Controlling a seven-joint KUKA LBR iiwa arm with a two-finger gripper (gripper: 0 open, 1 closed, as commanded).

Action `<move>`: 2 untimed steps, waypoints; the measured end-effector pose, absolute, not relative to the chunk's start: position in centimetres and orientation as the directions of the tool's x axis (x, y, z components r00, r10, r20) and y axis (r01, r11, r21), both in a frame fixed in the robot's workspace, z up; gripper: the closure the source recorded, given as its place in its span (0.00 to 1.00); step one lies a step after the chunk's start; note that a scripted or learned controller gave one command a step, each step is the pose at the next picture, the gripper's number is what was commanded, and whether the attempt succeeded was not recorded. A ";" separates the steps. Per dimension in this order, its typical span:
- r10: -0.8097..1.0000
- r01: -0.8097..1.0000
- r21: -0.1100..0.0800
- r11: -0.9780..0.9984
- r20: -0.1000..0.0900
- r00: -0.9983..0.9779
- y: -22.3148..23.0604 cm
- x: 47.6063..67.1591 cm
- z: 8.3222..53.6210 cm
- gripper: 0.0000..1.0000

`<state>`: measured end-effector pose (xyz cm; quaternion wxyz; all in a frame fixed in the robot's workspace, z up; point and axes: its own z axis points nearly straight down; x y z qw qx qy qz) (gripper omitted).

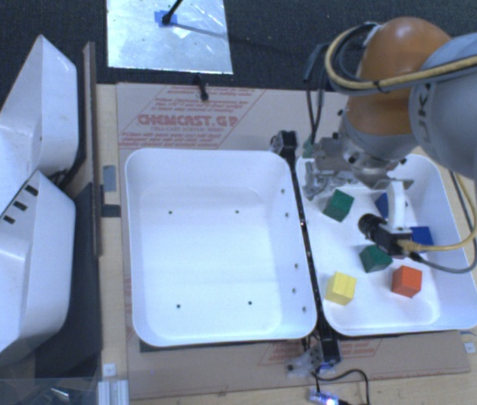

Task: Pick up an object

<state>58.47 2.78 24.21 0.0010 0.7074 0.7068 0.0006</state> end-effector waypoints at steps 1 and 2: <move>1.000 1.000 0.000 0.000 0.000 0.000 2.9 58.3 24.2 0.00; 1.000 1.000 -0.004 -0.006 -0.001 0.006 -3.7 53.4 19.3 0.00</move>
